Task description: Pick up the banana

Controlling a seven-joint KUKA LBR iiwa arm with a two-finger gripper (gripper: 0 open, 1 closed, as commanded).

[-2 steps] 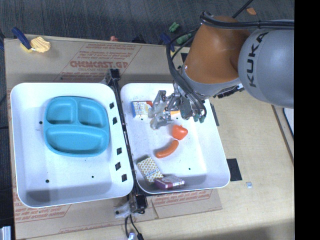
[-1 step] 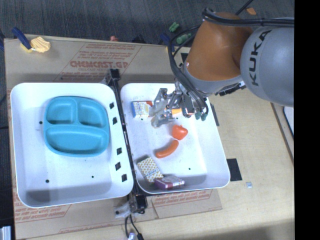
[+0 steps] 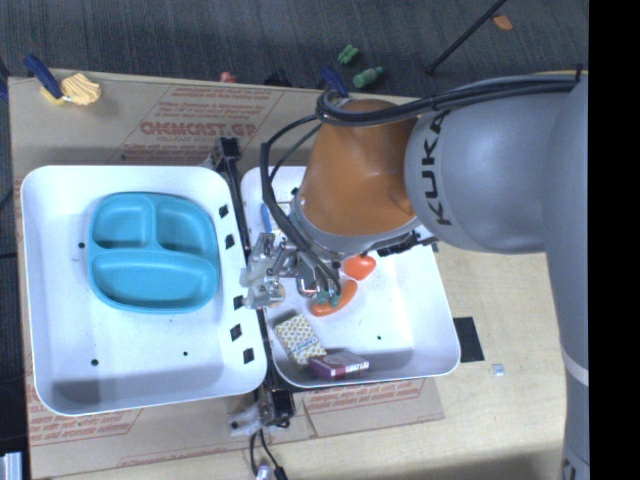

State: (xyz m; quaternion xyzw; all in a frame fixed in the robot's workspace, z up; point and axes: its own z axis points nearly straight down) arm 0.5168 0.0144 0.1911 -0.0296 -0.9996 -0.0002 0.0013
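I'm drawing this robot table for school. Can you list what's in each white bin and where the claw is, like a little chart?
left bin: a blue plate with sections
right bin: an orange thing, a checkered packet, a dark purple box
banana: I can't pick one out; the arm hides part of the right bin
arm: grey with an orange band, reaching in over the right bin
claw: low over the right bin's left edge, beside the orange thing
claw holding something: can't tell
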